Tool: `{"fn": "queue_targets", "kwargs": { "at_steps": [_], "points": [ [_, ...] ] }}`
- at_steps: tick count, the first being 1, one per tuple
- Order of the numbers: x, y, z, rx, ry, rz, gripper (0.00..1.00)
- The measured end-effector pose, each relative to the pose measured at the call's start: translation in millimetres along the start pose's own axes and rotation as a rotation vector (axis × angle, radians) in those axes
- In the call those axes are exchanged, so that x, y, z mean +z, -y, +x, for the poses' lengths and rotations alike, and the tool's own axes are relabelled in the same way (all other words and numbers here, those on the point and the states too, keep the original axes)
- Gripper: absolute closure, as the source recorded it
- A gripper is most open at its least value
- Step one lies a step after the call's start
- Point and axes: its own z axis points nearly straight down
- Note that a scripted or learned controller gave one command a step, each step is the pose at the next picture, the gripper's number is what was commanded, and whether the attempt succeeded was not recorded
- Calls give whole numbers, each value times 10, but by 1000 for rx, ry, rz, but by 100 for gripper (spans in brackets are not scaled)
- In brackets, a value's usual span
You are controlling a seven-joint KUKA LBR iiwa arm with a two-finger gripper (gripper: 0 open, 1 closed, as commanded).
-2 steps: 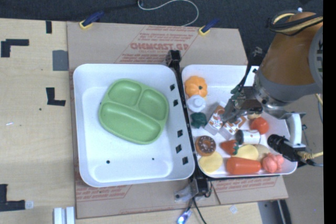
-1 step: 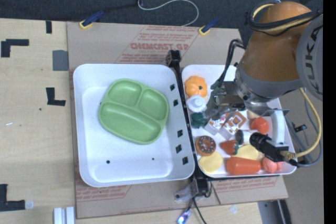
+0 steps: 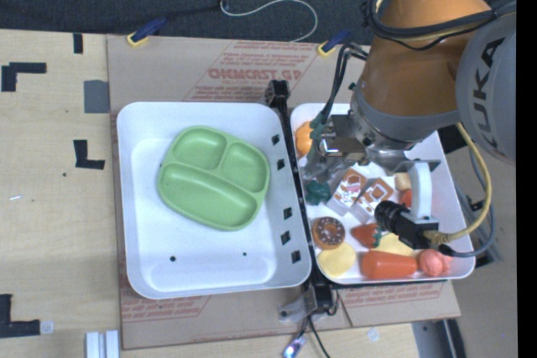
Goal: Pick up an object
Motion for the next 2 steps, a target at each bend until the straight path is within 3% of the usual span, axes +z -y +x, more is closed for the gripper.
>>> {"fn": "queue_targets", "kwargs": {
  "at_steps": [1,2],
  "points": [
    [-780,-4,672,-3,-1,-5,100],
    [-1327,-5,547,5,1,-3,100]
  ]
}}
